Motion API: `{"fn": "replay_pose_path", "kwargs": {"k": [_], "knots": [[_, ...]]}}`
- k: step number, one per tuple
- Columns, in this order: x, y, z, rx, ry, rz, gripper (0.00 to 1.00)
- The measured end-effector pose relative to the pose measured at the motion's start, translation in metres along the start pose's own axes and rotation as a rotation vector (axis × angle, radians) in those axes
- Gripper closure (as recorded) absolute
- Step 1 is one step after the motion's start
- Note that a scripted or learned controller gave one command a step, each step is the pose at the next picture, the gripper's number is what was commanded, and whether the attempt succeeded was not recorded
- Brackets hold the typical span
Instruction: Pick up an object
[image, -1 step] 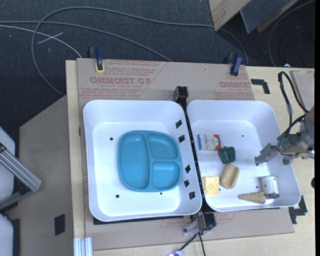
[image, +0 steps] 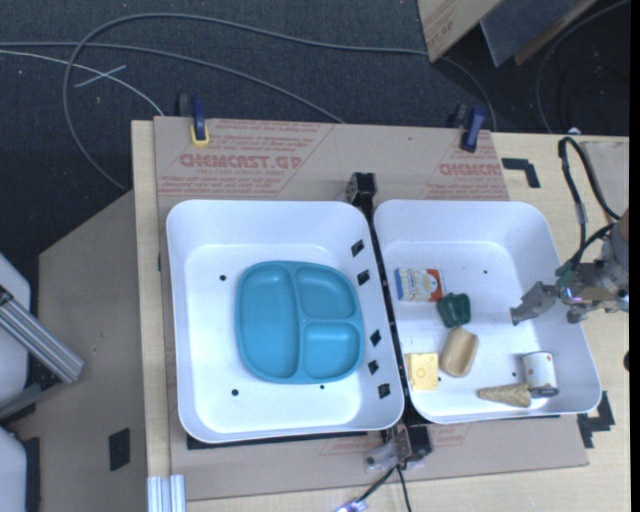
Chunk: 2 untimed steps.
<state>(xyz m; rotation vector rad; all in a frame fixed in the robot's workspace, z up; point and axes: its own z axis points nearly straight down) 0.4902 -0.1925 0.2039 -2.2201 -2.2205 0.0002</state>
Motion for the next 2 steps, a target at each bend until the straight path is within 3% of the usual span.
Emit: {"fn": "replay_pose_path", "kwargs": {"k": [2], "knots": [[0.012, 0.003, 0.089, 0.003, 0.002, 0.000, 0.00]]}}
